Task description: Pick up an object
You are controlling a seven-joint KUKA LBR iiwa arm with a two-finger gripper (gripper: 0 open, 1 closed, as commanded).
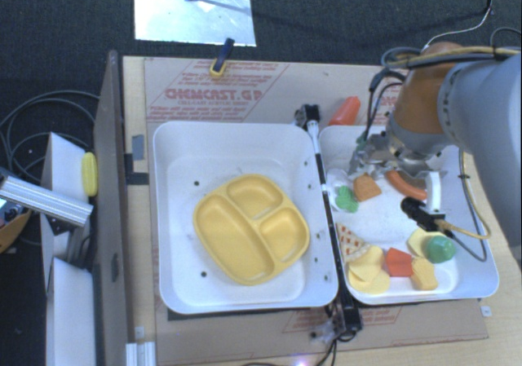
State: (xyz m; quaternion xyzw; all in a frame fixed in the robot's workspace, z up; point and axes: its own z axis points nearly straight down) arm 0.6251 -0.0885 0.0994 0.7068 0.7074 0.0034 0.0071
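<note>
The gripper [365, 167] is low over the right bin [481, 281], near its back left part, on the end of the grey arm [477, 103] that comes in from the right. I cannot tell if it is wide apart or closed, and nothing can be seen held in it. Just under it lies a small orange-brown block [367, 187] on the bin floor, so close that the two may touch, but that is hard to see. The block is short and stubby; its long way runs about left to right across the bin, with the left end a bit lower. Just beside it on the right lies an orange sausage [406, 185], long and thin, slanting from the back left down to the front right. A green piece [346, 199] lies just left of the block, by the wall between the bins. Nearer the front of this bin are a pizza slice [351, 238], some yellow chips [367, 269], a red cube [398, 262] and a green ball [440, 249], all close together and apart from the block. The left bin [183, 279] holds one thing, a yellow plate [249, 227] with three parts. A carrot [344, 110] lies outside on the board behind the right bin, with its tip up and to the right.
</note>
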